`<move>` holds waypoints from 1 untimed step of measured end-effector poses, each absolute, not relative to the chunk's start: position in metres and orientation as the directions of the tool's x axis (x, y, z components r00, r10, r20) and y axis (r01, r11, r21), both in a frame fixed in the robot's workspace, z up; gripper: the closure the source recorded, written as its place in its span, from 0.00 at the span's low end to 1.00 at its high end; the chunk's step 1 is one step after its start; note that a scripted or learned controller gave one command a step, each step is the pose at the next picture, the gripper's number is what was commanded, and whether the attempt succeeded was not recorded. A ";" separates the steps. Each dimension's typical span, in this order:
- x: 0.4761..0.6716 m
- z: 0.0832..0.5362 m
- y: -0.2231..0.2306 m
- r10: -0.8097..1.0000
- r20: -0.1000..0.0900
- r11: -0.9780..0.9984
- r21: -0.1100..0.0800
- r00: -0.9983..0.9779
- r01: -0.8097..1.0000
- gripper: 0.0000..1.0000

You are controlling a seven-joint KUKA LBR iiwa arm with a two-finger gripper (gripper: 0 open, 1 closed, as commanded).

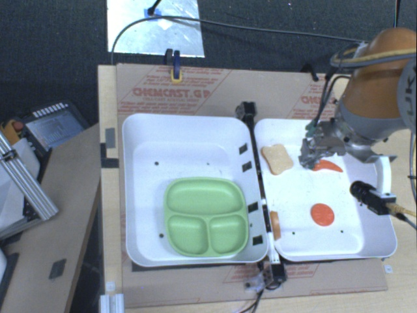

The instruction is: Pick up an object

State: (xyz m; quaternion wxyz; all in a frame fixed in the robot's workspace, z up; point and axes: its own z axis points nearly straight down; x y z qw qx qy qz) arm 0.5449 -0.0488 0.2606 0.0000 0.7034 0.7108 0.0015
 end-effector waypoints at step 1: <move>0.537 0.250 -0.005 1.000 0.002 0.009 0.001 -0.009 1.000 1.00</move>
